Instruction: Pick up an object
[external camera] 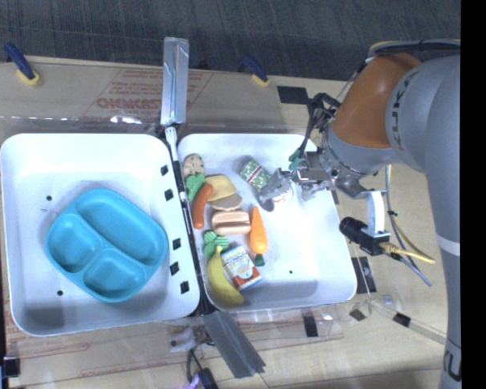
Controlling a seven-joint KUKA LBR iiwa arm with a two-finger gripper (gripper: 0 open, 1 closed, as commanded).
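Observation:
The right white bin holds a heap of toy food along its left side. In it are a round cookie, a tan bread piece, a hot dog, an orange carrot, a second carrot with a green top, a banana and a small juice carton. A small green packet lies apart, toward the bin's back. My gripper is low inside this bin, just right of the green packet and above the orange carrot's tip. Nothing visibly hangs from it.
The left white bin holds a blue divided plate. A black divider with clips runs between the bins. A metal bracket stands at the back. The grey arm with its orange band and cables overhangs the right bin's right rim.

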